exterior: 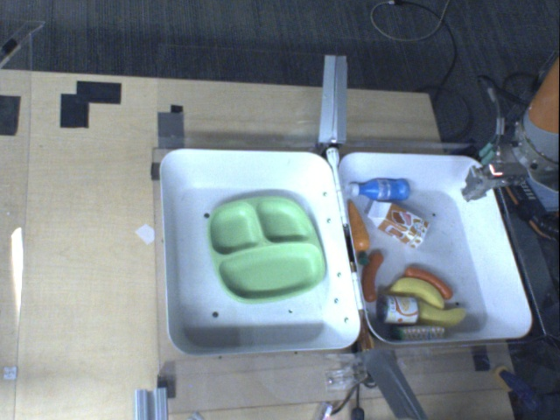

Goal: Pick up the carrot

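Over the far right corner of the right bin (516, 313), gripper (477, 185) hangs at the rim, nothing between its fingers (open or closed: cannot tell). Carrot (358, 227) lies along this bin's left wall, well apart from gripper, just left of a white packet (402, 226), near a blue bottle (381, 189). Left bin (179, 234) holds a green divided tray (262, 248).
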Tool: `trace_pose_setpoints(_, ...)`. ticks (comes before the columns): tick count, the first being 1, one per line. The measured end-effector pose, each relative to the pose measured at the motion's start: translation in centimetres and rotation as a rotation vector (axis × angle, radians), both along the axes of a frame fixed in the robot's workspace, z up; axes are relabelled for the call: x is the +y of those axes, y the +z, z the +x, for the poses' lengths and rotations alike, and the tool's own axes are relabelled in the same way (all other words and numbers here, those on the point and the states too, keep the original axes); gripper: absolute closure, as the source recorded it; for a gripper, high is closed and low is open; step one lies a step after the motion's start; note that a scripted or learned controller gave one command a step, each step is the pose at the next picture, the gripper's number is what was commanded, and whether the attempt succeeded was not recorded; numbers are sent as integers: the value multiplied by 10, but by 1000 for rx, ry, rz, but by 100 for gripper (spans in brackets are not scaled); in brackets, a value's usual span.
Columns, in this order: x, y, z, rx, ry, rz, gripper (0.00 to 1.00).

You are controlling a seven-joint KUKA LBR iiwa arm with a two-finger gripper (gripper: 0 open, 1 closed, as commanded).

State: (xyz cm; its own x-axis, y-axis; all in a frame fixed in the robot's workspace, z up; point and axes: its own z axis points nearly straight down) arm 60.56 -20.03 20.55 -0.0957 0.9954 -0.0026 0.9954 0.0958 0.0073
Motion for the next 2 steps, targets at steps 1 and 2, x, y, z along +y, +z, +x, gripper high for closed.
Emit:
trace_pose_setpoints(1,70,-57,25,2,272,0,100)
trace_pose_setpoints(2,71,-45,27,-6,274,-2,100)
